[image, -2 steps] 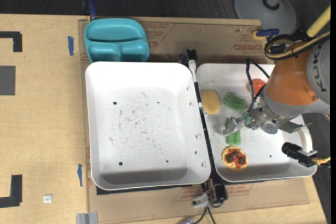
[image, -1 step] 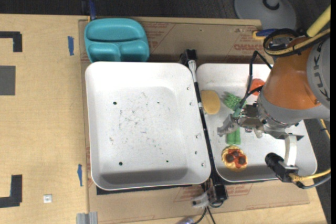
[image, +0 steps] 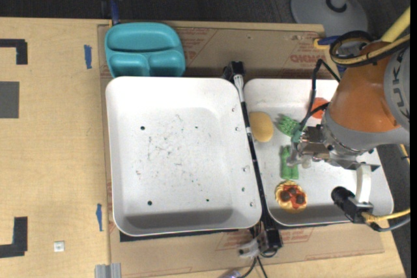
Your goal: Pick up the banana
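Arm [image: 365,101] over right bin [image: 273,91]; gripper [image: 301,152] low among the toys, jaw state cannot be told from this angle. No clear banana in sight; nearest guess is the pale yellow piece [image: 262,126] by the bin's left wall. Green item [image: 288,165] lies just beside the gripper, pizza toy [image: 290,195] nearer the front. Best practice: confirm target first, then descend centred over it, clear of wall and neighbours.

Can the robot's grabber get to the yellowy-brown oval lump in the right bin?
Probably yes. The gripper hangs over the same shallow white bin, close beside the yellowy-brown oval lump, with bare bin floor between them.
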You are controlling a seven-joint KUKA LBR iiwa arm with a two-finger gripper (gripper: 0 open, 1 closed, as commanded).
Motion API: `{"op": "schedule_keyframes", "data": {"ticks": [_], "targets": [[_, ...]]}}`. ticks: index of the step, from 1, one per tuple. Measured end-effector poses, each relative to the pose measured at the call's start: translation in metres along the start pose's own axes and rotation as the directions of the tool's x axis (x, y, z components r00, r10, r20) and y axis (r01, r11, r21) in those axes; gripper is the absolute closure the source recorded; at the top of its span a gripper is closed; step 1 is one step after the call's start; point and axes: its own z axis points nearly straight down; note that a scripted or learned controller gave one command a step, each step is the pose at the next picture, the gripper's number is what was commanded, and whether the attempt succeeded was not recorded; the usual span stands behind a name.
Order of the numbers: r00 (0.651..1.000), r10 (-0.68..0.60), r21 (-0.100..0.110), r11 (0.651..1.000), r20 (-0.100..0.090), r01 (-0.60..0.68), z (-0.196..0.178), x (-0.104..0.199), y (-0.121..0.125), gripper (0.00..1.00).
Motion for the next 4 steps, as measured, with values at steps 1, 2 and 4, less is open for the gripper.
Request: {"op": "schedule_keyframes", "data": {"ticks": [1,2,4], "targets": [[1.0,0.0,-0.002,1.0,0.0,0.0,-0.01,0.0,0.001,1.0],[0.998,0.071,0.008,0.997,-0.001,-0.071,0.01,0.05,-0.007,1.0],[0.998,0.07,0.002,0.998,-0.002,-0.07,-0.01,0.05,-0.005,1.0]]}}
